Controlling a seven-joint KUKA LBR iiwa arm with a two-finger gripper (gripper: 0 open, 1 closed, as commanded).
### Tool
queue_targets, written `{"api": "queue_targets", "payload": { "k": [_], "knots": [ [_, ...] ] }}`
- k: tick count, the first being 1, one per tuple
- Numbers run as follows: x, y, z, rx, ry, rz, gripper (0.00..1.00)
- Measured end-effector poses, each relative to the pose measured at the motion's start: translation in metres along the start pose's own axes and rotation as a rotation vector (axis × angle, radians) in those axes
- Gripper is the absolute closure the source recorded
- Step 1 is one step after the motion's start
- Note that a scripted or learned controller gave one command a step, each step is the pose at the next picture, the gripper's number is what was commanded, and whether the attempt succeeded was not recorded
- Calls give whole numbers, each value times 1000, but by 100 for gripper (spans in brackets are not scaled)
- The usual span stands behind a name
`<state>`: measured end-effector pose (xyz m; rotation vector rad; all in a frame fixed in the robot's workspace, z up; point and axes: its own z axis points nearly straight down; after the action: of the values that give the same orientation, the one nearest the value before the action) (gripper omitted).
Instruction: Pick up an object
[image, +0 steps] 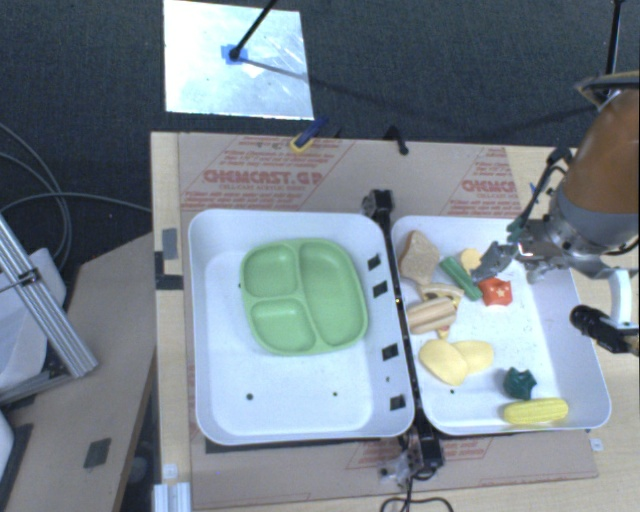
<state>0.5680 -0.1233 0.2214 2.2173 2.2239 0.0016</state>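
- We are reaching in from the right with our grey arm, and our pincer is hanging over the upper part of the right white bin.
- Whether the pincer is released or clenched, we cannot tell.
- The pincer is sitting just beside the small red plastic toy, which is lying in the right bin just below it, and close to the green stick-shaped toy.
- Nothing is showing as lifted; the toys are all lying on the bin floor.
- Left of these, a tan bread-slice toy and a hot-dog toy are lying near the divider between the bins.
- Lower down, two pale yellow rounded toys are touching each other, with a dark teal small toy and a yellow corn cob toy near the front edge.
- The left white bin is holding a light green three-compartment plate.
- Both bins are resting on the cardboard-covered tabletop.
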Motion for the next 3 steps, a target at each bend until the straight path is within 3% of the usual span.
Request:
{"api": "queue_targets", "payload": {
  "k": [1,2,3],
  "knots": [
    [-9,29,120,-15,-4,2,0],
    [105,-2,31,-8,6,-12,0],
    [98,-3,26,-3,1,-1,100]
  ]
}}
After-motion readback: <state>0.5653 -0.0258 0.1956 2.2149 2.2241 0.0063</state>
